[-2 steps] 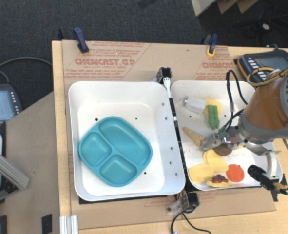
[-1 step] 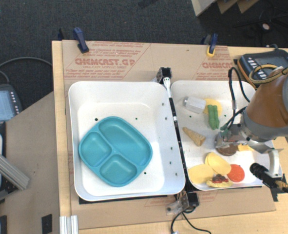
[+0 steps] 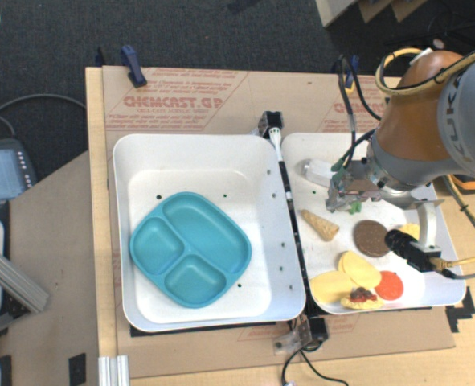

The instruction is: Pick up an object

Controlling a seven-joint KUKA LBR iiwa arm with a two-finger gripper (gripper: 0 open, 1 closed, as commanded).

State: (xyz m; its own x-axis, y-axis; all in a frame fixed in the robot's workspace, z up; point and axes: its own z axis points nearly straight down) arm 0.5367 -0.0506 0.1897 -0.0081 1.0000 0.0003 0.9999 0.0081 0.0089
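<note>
The tool (image 3: 343,202) hangs low in the right bin (image 3: 317,147); its grip state cannot be told. The cone (image 3: 321,225) lies just below-left of it, the brown disc (image 3: 371,237) below-right. Centre squarely over one piece before closing, clear of neighbours.
</note>
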